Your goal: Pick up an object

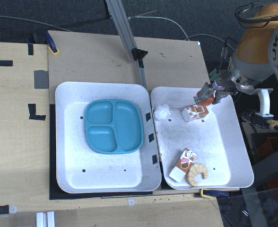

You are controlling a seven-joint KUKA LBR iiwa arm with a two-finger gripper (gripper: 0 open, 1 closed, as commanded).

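- Underneath, the pale wooden bench (21, 126) carries two shallow white bins.
- Left bin (68, 174): a blue three-part plastic plate (114, 126).
- Right bin (236, 160): an orange-and-white carton (196, 112) near the top, a similar carton (184, 163) touching a tan croissant (196, 172), and a crumpled clear wrapper (162, 112).
- Jaws (206, 97) just above the upper carton; I cannot tell their state.

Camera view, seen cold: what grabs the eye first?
The blue divided plate in the left bin stands out most. In the right bin, the gripper hangs at the far edge just above a small carton; another carton and a croissant lie at the near edge.
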